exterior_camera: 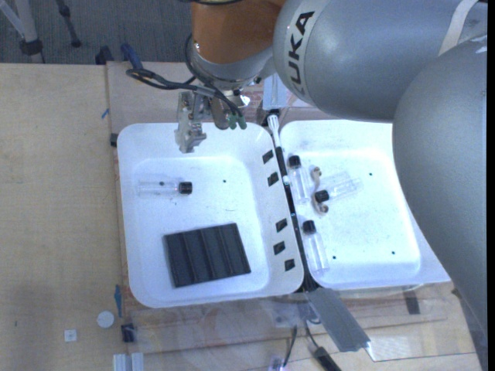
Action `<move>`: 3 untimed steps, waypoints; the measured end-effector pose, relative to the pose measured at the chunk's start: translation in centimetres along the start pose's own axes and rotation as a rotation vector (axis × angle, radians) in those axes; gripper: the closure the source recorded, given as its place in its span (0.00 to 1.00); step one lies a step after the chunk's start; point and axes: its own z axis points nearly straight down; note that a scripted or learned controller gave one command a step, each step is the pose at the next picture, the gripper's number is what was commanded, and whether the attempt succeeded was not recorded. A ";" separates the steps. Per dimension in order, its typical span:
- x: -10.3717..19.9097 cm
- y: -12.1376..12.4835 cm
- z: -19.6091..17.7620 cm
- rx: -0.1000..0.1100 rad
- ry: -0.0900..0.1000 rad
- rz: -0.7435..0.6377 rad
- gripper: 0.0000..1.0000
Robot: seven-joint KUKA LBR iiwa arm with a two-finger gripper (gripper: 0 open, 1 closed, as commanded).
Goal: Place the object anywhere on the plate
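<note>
A black ribbed plate [207, 255] lies flat in the front part of the left bin [139, 277]. A clear tube with a black cap [165, 186] lies on the left bin's floor, behind the plate and apart from it. My gripper [190, 135] hangs over the far rim of the left bin, behind and slightly right of that tube, with nothing visibly in it. The orange band and grey arm reach in above it from the upper right.
The right bin [387, 230] holds three more capped clear tubes: one [295, 173] and another [313, 246] along its left wall, a third [338, 188] near the middle. Small black clips [280, 225] line the divider. The arm's bulk covers the right side.
</note>
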 end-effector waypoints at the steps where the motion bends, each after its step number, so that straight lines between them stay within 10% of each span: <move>1: 0.0 0.0 0.0 0.000 0.000 0.000 0.00; 2: 7.4 1.2 10.2 0.001 0.004 0.304 0.00; 3: 7.2 1.2 9.1 -0.003 -0.001 0.306 1.00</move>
